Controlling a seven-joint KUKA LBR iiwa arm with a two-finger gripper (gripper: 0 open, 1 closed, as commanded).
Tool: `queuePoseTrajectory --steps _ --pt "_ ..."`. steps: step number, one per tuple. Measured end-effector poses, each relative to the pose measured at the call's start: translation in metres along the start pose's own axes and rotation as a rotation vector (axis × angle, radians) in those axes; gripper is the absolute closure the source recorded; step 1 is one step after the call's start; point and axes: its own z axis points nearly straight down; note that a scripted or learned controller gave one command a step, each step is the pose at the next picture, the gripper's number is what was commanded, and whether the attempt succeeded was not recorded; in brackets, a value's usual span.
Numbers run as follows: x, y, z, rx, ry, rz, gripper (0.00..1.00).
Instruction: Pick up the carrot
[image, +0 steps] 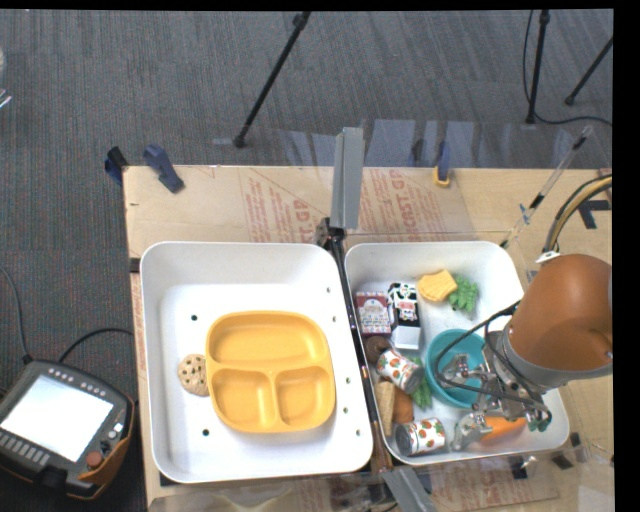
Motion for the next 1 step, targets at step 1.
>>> queuePoseTrajectory --steps 1 --pt "-0.0024 -0.0298 -0.0140 0.002 -0.002 -0.098 0.00"
